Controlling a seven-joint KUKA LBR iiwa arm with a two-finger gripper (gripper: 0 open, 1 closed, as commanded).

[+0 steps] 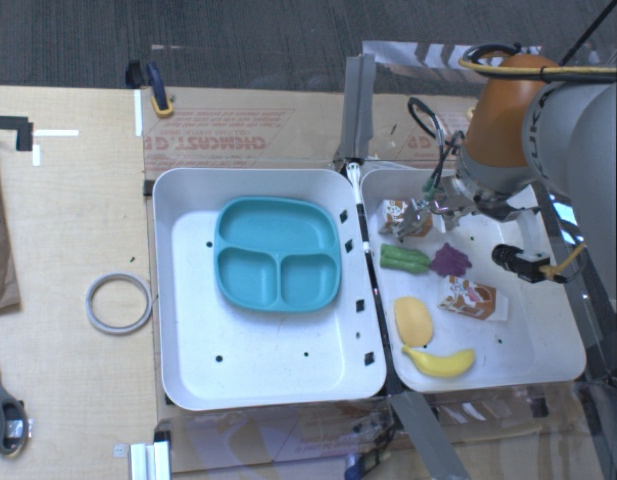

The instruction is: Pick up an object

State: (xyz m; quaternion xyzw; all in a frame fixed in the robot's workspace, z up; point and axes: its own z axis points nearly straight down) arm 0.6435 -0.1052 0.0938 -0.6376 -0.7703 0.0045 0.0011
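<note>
The right bin [548,353] holds several small items. A green pod-shaped piece [403,259] lies beside a purple lump [450,260]. Below them are a yellow oval piece [413,319], a yellow banana [440,362] and a red and white packet [471,299]. A small brown and white item [392,214] sits in the bin's far left corner. My gripper [424,211] hangs low over that corner, just right of the brown and white item. The arm's orange band [503,118] rises above it.
The left bin [188,348] holds a teal divided plate [278,254]. A grey tape ring [119,302] lies on the wooden bench to the left. A black cable end [518,260] hangs over the right bin's right half.
</note>
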